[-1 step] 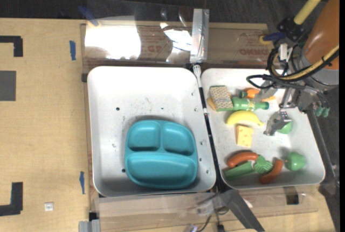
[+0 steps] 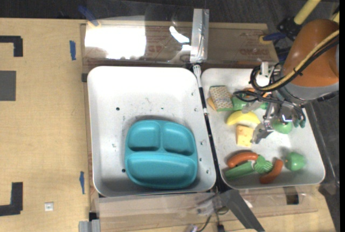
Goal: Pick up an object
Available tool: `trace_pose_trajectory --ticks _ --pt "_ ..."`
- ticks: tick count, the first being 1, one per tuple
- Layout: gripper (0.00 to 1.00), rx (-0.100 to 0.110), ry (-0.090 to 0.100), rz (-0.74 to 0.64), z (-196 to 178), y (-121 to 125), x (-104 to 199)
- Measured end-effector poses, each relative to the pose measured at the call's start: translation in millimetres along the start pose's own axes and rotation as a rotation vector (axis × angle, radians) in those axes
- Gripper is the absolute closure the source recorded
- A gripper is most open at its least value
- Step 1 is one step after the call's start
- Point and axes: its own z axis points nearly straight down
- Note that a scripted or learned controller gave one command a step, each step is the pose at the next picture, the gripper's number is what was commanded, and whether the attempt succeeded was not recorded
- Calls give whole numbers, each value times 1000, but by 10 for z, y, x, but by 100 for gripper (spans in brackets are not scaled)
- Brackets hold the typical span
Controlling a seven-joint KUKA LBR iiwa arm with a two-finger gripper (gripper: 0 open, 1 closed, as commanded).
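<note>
The right bin holds several toy foods. A tan waffle-like block lies at its back left, with a yellow banana and a yellow cheese wedge in front of it. Along the front lie a red sausage, a green vegetable, a red pepper and a green round piece. My gripper hangs over the middle of this bin, just right of the cheese wedge, fingers pointing down. Another green piece sits right beside the fingers. Nothing is visibly held.
A teal divided tray lies in the left bin. A metal divider post and a clear sheet stand behind the bins. The orange-banded arm covers the right bin's back right corner.
</note>
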Motion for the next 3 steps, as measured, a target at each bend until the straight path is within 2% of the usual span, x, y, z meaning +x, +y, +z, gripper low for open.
trace_pose_trajectory --ticks 1,2,3 --pt "0 1 -14 107 615 137 -248" --pt "0 2 -17 131 614 169 -49" --pt "0 0 -19 164 614 163 17"
